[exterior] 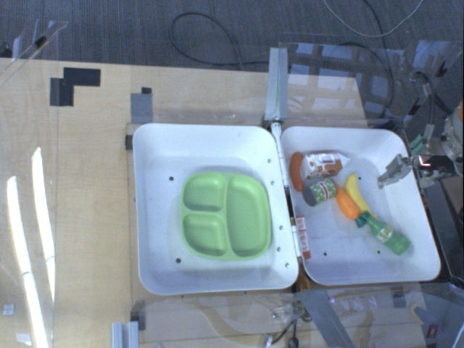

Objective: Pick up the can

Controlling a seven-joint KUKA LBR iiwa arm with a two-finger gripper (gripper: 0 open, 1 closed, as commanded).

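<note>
Can (321, 192) lying in right bin (406, 270), well left of the fingers (396, 170), fingers' state unclear

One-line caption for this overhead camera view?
Gripper at right bin's edge; can lies untouched among toy food; green tray in left bin.

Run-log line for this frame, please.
claw: over right bin's right side, holding nothing | can: lying untouched beside carrot | phase: approach

the right bin (406, 263) holds a cluster of things: the can (320, 192) lies on its side just beside a red-capped jar (316, 165), with a banana (354, 191), a carrot (347, 204) and a green bottle (383, 233) nearby. the gripper (395, 170) hangs over the bin's right edge, apart from the can. the left bin (156, 267) holds a green tray (225, 215).
</note>
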